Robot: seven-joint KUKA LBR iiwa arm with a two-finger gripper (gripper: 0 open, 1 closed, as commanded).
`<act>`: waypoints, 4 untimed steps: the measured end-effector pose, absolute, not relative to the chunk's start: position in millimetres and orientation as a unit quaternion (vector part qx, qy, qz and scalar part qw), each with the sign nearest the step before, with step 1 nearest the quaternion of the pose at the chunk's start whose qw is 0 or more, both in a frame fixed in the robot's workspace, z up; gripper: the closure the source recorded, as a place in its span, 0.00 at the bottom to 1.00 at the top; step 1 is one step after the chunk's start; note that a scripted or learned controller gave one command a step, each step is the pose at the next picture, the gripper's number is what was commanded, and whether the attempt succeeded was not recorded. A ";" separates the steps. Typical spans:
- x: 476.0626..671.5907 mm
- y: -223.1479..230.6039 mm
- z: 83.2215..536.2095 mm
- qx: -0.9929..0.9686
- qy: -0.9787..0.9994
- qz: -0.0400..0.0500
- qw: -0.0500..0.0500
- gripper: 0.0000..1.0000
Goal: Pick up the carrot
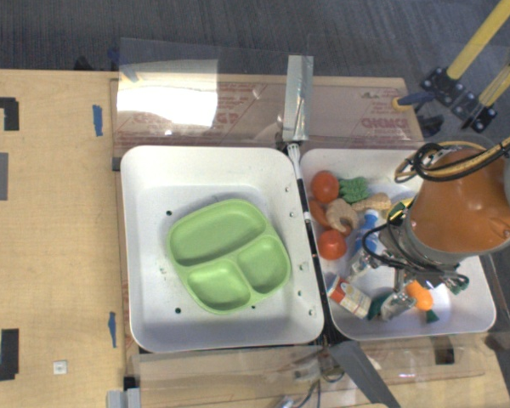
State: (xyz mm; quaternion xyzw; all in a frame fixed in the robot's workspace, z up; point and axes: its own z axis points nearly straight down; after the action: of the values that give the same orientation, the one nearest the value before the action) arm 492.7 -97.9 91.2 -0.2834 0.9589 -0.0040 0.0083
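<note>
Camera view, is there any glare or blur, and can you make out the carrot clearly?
Camera view: strong glare on the clear panel behind the left bin; the green plate is sharp; the carrot is a small orange patch under the arm's wrist, partly hidden and soft.

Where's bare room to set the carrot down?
Bare floor rings the green plate in the left bin, widest along its far and left walls. The right bin is crowded: tomatoes, toys and the gripper by the carrot.

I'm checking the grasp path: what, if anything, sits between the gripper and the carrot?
Nothing visible does. The gripper is low in the right bin, and the orange carrot lies right against it, with other toys to the left.
</note>
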 end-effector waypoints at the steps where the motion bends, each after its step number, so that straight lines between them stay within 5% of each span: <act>1: 542.3 -198.5 202.2 -0.379 0.925 -0.004 0.005 0.00; 2: 518.9 -173.3 110.4 -0.413 0.911 -0.010 0.010 0.00; 3: 489.6 -119.1 90.5 -0.444 0.896 -0.003 0.009 0.00; 4: 494.8 -116.1 103.9 -0.445 0.896 -0.005 0.016 1.00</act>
State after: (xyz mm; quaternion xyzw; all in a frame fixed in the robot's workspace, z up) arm 494.8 -116.1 103.9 -0.4447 0.8955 -0.0054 0.0164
